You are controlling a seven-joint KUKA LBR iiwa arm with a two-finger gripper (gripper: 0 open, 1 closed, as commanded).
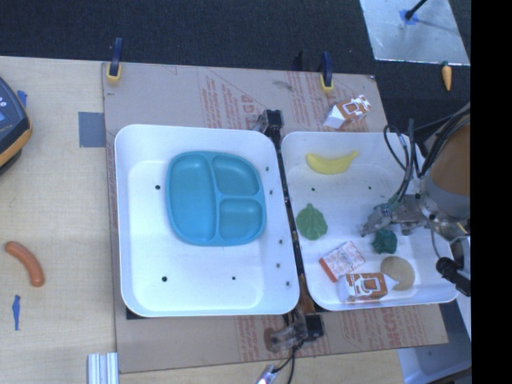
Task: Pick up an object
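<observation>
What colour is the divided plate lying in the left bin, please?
Light blue; the divided plate shows plainly in the camera view.

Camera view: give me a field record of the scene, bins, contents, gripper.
left bin: holds a blue divided plate
right bin: holds the loose items
items in right bin: yellow banana near the far edge; green leaf near the left wall; red-and-white packet; orange-and-white carton; tan round piece; dark green piece
gripper: low over the right bin, just above the dark green piece; grasp not visible
outside bins: small carton on the cardboard; sausage on the bench at left
</observation>
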